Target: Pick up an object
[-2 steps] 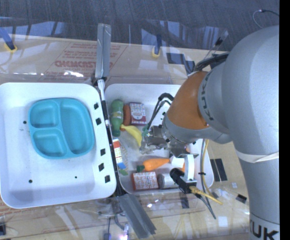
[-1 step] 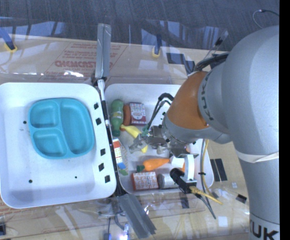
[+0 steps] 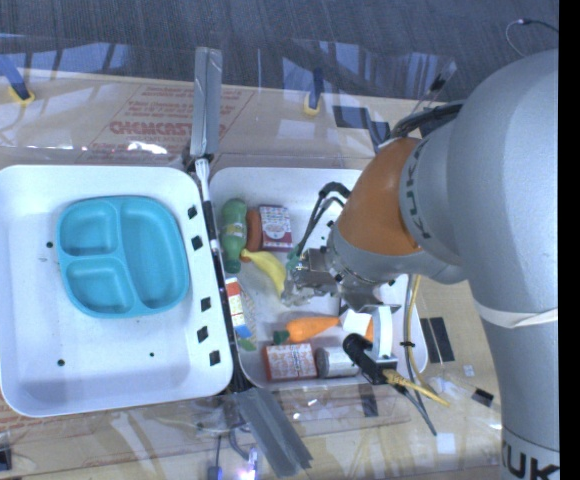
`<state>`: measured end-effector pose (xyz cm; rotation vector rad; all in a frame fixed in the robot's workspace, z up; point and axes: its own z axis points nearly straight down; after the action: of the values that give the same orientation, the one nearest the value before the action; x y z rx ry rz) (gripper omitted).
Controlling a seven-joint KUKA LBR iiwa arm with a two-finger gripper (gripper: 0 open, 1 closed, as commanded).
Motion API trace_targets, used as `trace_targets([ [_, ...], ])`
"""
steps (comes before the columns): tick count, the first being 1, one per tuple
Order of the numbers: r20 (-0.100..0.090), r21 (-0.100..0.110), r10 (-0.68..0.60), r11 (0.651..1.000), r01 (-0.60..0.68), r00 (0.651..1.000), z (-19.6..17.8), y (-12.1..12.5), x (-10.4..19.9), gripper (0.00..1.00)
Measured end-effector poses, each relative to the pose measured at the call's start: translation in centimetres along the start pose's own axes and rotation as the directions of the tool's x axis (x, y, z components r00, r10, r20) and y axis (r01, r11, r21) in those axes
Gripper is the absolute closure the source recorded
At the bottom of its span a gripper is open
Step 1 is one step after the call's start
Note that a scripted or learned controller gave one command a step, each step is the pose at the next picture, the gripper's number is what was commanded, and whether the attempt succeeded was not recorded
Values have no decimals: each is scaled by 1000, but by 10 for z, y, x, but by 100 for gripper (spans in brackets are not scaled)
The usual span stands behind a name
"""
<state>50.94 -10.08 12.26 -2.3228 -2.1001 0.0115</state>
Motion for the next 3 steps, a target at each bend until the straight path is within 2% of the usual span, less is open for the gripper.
trace_targets([
  [1, 0, 0, 0, 1000, 0, 1000, 0, 0, 0, 0],
  [2, 1, -12, -109, 994, 109, 994, 31, -32, -5, 0],
  [3, 1, -11, -114, 993, 114, 994, 22, -31, -5, 100],
])
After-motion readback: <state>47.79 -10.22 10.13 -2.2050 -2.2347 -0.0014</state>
